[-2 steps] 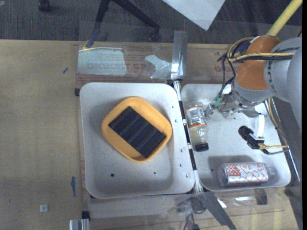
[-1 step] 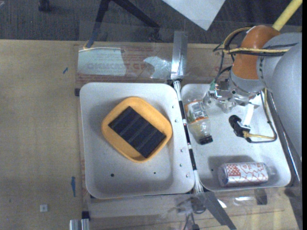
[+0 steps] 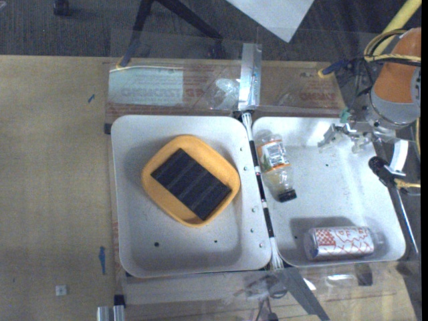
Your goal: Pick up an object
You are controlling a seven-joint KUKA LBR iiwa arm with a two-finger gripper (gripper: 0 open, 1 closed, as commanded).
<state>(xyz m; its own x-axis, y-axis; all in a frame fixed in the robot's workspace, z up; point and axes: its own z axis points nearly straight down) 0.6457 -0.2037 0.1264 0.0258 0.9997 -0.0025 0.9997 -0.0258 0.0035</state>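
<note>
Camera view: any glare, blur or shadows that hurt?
Camera view: soft overall, label print unreadable; glare off the clear sheeting behind the bins; the small bottle and red-patterned can cast faint shadows only; the arm at right is blurred.

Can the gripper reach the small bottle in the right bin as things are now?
Probably yes. The small bottle lies alone by the right bin's left wall, nothing on it, and the gripper hangs over the same bin.
</note>
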